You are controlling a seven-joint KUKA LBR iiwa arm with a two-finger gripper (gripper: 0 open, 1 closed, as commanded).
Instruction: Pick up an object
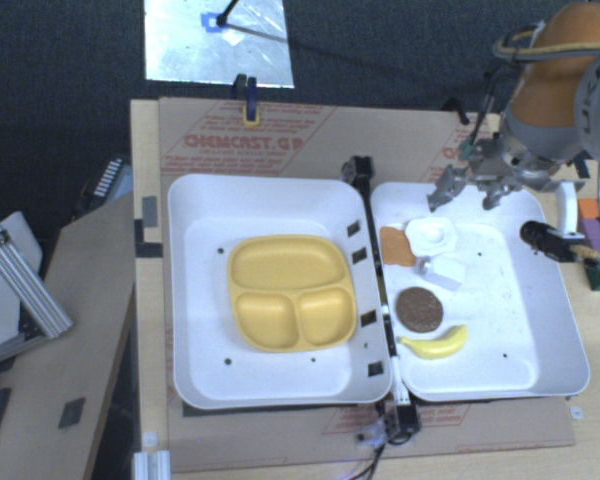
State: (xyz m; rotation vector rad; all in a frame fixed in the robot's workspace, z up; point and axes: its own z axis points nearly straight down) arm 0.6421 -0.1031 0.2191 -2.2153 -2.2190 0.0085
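Holding one banana (435,343), one brown patty (418,309), right bin (540,318)

Grey arm (565,108), orange band, dark metal hand (468,190).

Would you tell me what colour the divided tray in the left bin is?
The divided tray is pale yellow, seen plainly in the camera view.

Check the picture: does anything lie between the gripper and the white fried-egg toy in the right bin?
Nothing visible does. The gripper hangs open above the right bin's far edge, and the white fried-egg toy lies just below-left of it, uncovered.
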